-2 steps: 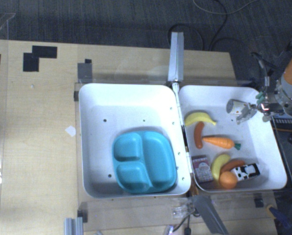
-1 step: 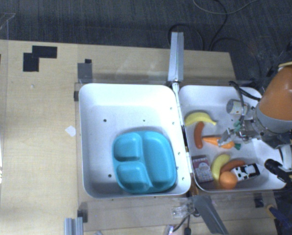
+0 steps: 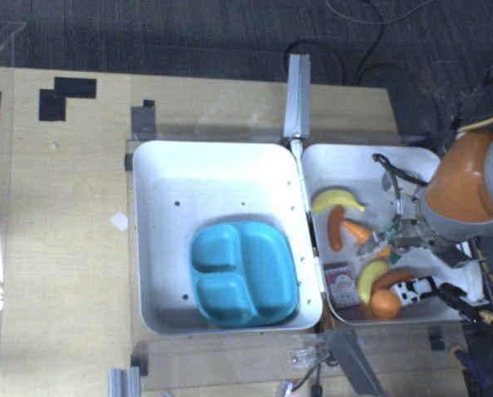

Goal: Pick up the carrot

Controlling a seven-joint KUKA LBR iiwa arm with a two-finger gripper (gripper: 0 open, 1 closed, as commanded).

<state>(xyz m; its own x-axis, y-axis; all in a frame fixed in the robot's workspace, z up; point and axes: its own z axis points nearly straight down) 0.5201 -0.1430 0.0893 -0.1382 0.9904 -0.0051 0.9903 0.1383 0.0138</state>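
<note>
The carrot is a small orange cone with a green top, lying in the middle of the right bin. It rests beside a red-orange sausage on its left. My gripper hangs low over the bin just right of the carrot's green end, at the tip of the grey arm with the orange band. Whether it touches the carrot is unclear.
The right bin also holds a banana, a second yellow banana, a brown sausage, an orange, a small box and a black-and-white item. A blue divided tray sits in the left bin.
</note>
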